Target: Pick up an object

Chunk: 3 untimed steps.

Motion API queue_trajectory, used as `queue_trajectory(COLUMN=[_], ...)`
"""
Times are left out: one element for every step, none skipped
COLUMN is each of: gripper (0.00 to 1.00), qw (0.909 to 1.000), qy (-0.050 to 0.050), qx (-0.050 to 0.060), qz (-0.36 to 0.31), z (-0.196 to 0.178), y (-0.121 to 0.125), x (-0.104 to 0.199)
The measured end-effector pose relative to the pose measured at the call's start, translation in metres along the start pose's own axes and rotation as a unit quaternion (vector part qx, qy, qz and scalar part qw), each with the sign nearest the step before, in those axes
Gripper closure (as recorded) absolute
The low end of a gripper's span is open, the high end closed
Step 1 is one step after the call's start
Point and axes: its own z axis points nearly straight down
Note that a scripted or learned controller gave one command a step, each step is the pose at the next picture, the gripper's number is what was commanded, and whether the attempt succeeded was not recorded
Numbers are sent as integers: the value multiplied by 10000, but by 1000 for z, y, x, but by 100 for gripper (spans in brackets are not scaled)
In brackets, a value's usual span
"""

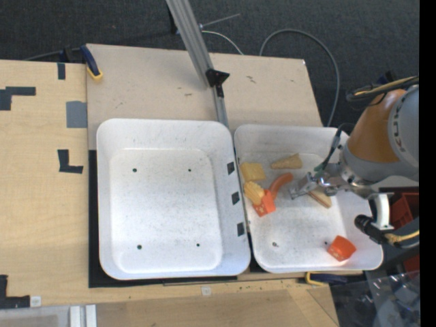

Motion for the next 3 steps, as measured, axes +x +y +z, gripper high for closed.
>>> queue_trajectory(gripper=[100,100,100], qw=[10000,10000,10000], qy=[4,48,48], qx=[-21,49,46], qz=[-12,-4,-9], z=[-13,-57,-103], y=[2,-1,-7], x=[1,-5,-4])
